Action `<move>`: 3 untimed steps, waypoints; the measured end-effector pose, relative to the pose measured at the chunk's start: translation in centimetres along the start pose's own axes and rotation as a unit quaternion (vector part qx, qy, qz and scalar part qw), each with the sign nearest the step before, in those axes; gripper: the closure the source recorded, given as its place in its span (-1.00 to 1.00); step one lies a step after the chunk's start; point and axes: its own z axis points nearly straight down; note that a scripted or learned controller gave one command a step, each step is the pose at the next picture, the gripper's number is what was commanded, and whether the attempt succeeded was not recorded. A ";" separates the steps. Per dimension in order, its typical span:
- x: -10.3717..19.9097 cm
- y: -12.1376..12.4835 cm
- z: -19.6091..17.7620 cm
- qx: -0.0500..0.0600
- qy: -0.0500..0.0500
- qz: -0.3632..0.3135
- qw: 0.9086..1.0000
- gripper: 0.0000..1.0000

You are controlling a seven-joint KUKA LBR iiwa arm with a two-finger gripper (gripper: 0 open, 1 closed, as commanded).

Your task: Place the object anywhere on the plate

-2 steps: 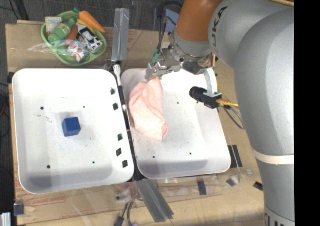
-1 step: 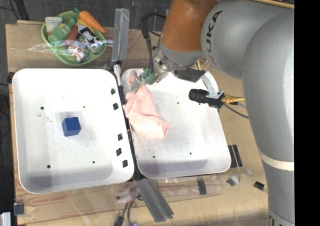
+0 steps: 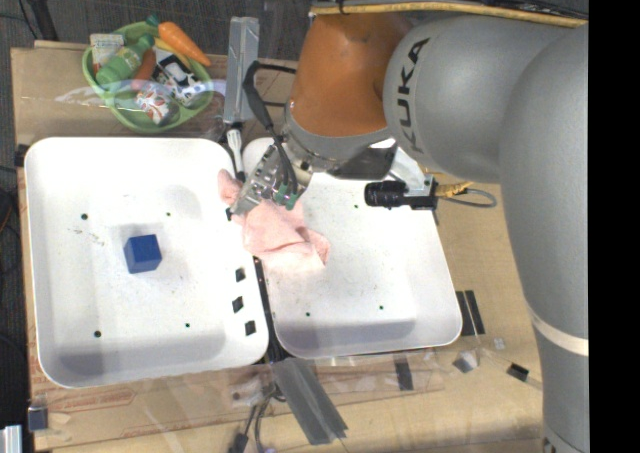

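Grey arm (image 3: 480,71) hiding claw (image 3: 268,189) — pink cloth (image 3: 285,231) beneath

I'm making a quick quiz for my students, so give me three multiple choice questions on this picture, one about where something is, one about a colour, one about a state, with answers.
1. Where does the small cube lie?
A. in the left bin
B. in the right bin
C. in the green bowl

2. What colour is the cloth?
A. blue
B. pink
C. yellow

3. How does the cloth lie?
A. folded flat in the left bin
B. crumpled, under the end effector
C. hanging off the bench edge

Answers: A, the blue cube sits on the left bin's floor; B, the cloth is pale pink; B, it is bunched by the right bin's left edge, below the end effector.
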 end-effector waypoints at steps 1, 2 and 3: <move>5.7 1.0 -0.2 0.000 0.000 -0.201 0.980 1.00; 9.9 2.5 -1.1 0.000 0.000 -0.279 0.960 1.00; 9.9 2.5 -1.1 0.000 0.000 -0.279 0.960 -1.00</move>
